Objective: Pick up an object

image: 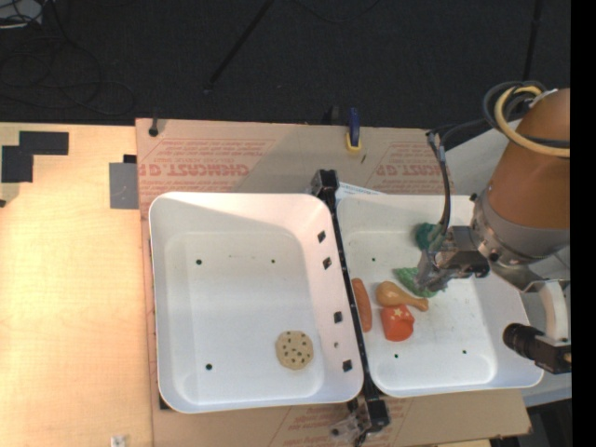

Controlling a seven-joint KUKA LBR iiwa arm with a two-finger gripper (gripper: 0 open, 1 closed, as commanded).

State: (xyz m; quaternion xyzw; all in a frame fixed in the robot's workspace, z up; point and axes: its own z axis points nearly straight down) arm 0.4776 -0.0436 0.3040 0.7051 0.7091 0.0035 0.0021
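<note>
Table point(65, 277): light wood, carrying a cardboard sheet point(242, 156) with two white bins side by side. Left bin point(177, 250): one round cookie point(294, 350) with dark chips, lying flat toward the 5 o'clock corner, well apart from everything else. Right bin point(466, 361): a sausage point(362, 304) lying along the dividing wall at the bin's 9 o'clock edge; a tan drumstick point(400, 295) near the bin's centre, its narrow end pointing toward 4 o'clock; a red piece point(398, 322) just at 6 o'clock of the drumstick, close to touching it; a green item point(421, 261) at 1 o'clock of the drumstick, partly hidden by the arm's end. Arm point(535, 184): grey with orange band, entering from 3 o'clock, with the hand point(436, 277) low over the right bin, beside the green item and the drumstick's narrow end. Whether the hand is apart, together, or clamped on something: cannot tell; dark parts and cable hide it. Blue clip point(354, 128) at the sheet's 12 o'clock edge.
</note>
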